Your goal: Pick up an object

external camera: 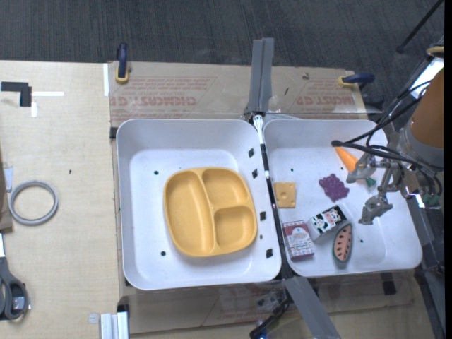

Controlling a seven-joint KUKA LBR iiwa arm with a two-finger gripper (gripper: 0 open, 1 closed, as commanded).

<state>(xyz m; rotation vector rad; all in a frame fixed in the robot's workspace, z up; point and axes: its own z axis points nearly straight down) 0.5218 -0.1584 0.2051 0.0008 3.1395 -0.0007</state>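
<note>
Gripper (pixel 372 193) of bare metal hangs beside knobbly purple grapes (pixel 333 186).

I see a roll of grey tape (pixel 32 202) on the bench (pixel 63 260) at 9 o'clock, well apart from the bins. Scissors (pixel 10 296) sit at 8 o'clock by the frame edge. Black L-bracket (pixel 19 90) at 10 o'clock. Two yellow-and-blue clamps (pixel 122 63) (pixel 355 80) at 11 and 1 pin the cardboard sheet (pixel 183 94).
</note>
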